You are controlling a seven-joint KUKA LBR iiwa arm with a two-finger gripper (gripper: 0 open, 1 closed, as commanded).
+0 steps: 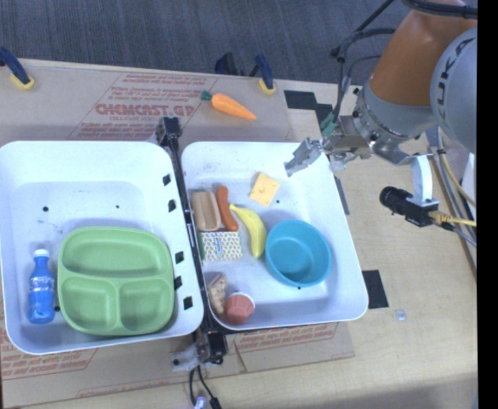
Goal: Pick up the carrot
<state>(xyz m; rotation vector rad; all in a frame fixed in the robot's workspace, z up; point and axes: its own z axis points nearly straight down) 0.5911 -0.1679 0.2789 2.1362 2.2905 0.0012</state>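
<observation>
Carrot, small orange plastic one with a green stub [231, 106], lies outside the bins on the brown cardboard sheet [129, 100], just beyond the right white bin's [338, 228] far rim, long axis roughly along that rim, stub leftward. My claw [304, 156] hangs over the bin's far right corner, carrying nothing, its opening not readable; carrot sits left and farther back. Cardboard print reads "CHEMCAST GP".

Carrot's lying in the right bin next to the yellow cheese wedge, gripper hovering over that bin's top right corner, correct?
Not quite. The camera view shows the carrot outside both bins, on the cardboard beyond the right bin. The cheese wedge is in that bin, and the gripper is over its top right corner.
</observation>
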